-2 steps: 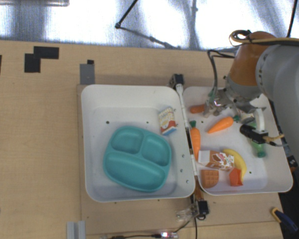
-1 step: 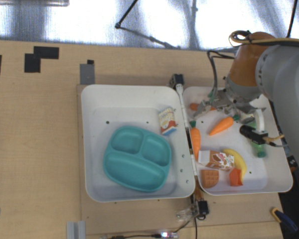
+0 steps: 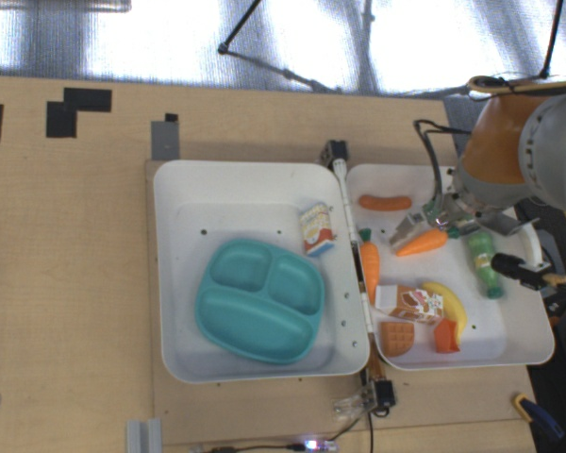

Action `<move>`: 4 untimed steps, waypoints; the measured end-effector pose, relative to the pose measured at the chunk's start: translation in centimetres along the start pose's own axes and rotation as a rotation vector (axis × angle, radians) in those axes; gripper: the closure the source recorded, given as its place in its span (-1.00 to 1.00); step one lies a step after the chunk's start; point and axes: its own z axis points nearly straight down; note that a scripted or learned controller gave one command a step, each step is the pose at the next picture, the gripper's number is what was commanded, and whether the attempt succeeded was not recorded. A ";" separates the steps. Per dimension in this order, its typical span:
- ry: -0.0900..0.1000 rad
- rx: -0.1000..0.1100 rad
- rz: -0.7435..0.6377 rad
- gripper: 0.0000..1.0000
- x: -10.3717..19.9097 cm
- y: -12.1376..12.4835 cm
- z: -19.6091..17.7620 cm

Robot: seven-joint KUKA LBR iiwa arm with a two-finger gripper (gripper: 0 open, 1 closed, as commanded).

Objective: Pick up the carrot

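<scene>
1. On the pale wooden bench (image 3: 66, 253), two shallow white bins sit side by side, touching along a central seam with a black clamp at each end.
2. Over in the left white bin (image 3: 170, 253) lies a teal plastic plate with three compartments (image 3: 259, 300), and near it a small white-and-red toy carton (image 3: 317, 228).
3. Now the right white bin (image 3: 519, 343): a red-orange toy sausage (image 3: 385, 202) near the far wall, a green plastic bottle (image 3: 484, 262), a yellow toy banana (image 3: 452, 307), a printed snack packet (image 3: 410, 302), a tan waffle piece (image 3: 396, 336) and a small red-orange block (image 3: 446, 338).
4. Two carrots in play! One slim orange toy carrot (image 3: 369, 270) lies along the bin's left wall; another orange carrot (image 3: 422, 243) lies tilted mid-bin.
5. And the metal two-finger gripper (image 3: 432, 221) is right at that second carrot's upper side, on the grey arm with its orange band (image 3: 495, 144) — whether the fingers grip it, I cannot tell.
6. Beyond the bench, black tripod legs (image 3: 264, 8) cross a bright, streaked floor.
</scene>
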 end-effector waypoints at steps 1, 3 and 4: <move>-0.008 -0.005 -0.151 -1.00 2.9 -0.4 -0.2; 0.003 0.003 -0.655 -1.00 4.3 1.6 -0.1; -0.003 -0.006 -0.979 -1.00 4.7 0.9 -0.2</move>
